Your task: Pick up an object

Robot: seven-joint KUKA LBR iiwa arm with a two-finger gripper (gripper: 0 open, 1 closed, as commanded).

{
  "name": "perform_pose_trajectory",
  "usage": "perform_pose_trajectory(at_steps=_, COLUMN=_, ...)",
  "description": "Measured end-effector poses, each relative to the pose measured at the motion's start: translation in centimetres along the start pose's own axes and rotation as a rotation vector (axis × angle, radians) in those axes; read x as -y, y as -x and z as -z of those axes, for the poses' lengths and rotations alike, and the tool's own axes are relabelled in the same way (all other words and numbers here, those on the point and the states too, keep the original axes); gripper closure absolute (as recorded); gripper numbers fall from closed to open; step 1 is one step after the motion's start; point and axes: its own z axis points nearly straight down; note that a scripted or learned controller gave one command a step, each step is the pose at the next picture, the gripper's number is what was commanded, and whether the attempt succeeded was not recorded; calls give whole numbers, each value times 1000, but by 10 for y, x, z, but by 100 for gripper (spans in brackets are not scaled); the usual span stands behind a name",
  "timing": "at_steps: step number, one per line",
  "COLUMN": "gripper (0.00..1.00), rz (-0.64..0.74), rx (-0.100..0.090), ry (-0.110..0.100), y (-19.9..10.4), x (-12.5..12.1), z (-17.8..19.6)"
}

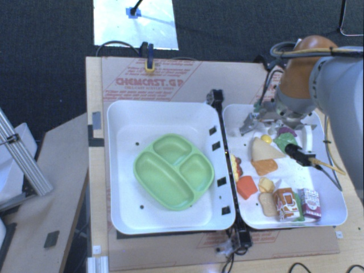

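step: approach – nothing seen held, so I judge the pick has not yet begun
arm point(335, 78): reaches in over the right bin point(336, 212), wrist bent down toward its far end
jaws: low over the bin's far end, near its inner wall; cannot tell how wide they stand from this angle
wedge point(266, 149): pale yellow, just on the camera side of the jaws, lying on the bin floor; nearest thing, likely target
purple piece point(286, 135): beside the jaws, toward the arm, partly hidden by the wrist
orange piece point(265, 166): past the wedge from the jaws, touching or nearly touching it
red block point(246, 187): further toward the camera, near the inner wall
packets point(296, 203): two, well apart from the jaws, at the bin's near end
plate point(173, 171): green, three wells, in the left bin point(114, 169), well away across the divider
tabletop point(170, 81): bare board beyond both bins
next: shift the jaws a little toward the camera until they straddle the wedge, drop, close, lift
risk: wedge is sloped and crowded by its neighbours – it could slip out or drag one along
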Motion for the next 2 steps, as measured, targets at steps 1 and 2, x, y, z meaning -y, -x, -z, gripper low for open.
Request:
perform_pose_trajectory(at_steps=1, gripper=0, rz=0, rx=1, ry=5, y=0, x=-1, z=-13)
perform_pose_trajectory(at_steps=2, gripper=100, rz=0, rx=0, ry=8, y=-1, x=-2, z=-2)
